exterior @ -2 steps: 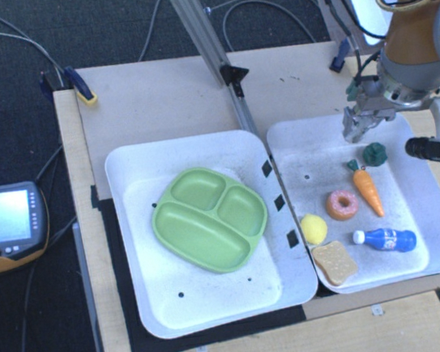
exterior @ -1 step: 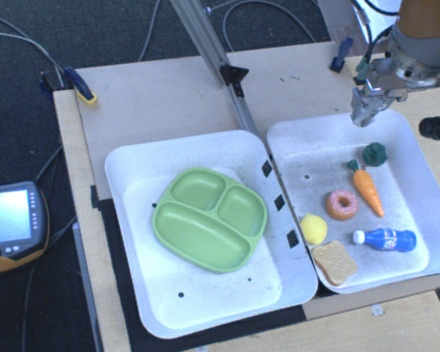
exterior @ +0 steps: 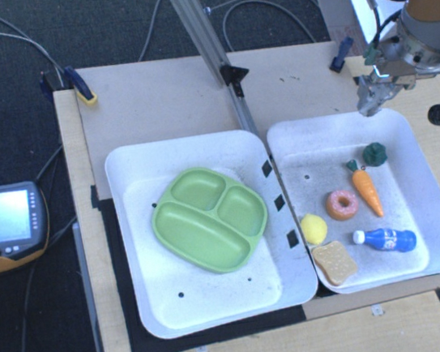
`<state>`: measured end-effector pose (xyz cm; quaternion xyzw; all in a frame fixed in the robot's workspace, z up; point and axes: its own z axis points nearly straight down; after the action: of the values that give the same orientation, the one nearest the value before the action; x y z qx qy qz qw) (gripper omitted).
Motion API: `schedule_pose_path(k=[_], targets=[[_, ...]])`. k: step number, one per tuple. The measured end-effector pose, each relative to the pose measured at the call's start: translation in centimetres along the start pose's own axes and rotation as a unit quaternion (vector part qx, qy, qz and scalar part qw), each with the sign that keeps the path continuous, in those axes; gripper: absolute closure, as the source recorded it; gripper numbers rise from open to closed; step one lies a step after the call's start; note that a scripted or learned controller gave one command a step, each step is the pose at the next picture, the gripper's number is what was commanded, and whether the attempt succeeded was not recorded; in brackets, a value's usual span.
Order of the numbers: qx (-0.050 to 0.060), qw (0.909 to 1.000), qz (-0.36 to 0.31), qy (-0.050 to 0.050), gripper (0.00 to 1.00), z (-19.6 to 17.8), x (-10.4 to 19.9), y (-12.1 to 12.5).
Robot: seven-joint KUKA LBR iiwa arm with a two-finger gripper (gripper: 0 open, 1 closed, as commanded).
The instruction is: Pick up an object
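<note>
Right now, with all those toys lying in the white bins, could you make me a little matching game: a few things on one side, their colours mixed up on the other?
Things:
1. carrot
2. doughnut
3. divided plate
4. bottle

Colours:
A. light green
B. blue with a white cap
C. orange with a green top
D. pink

Pairs: 1-C, 2-D, 3-A, 4-B
</note>
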<state>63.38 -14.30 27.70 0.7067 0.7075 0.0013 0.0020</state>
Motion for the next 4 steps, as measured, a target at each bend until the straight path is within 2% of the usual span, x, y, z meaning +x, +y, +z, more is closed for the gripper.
schedule_pose_path(k=[1, 2, 3, 4], targets=[[0.004, 1.0, 0.0, 0.001, 1.0, 1.7, 4.5, -1.3], [0.004, 1.0, -0.001, 0.001, 1.0, 2.1, 8.9, -2.4], [0.004, 1.0, -0.001, 0.001, 1.0, 2.0, 13.3, -4.4], [0.004, 1.0, -0.001, 0.001, 1.0, 3.0, 18.7, -5.9]])
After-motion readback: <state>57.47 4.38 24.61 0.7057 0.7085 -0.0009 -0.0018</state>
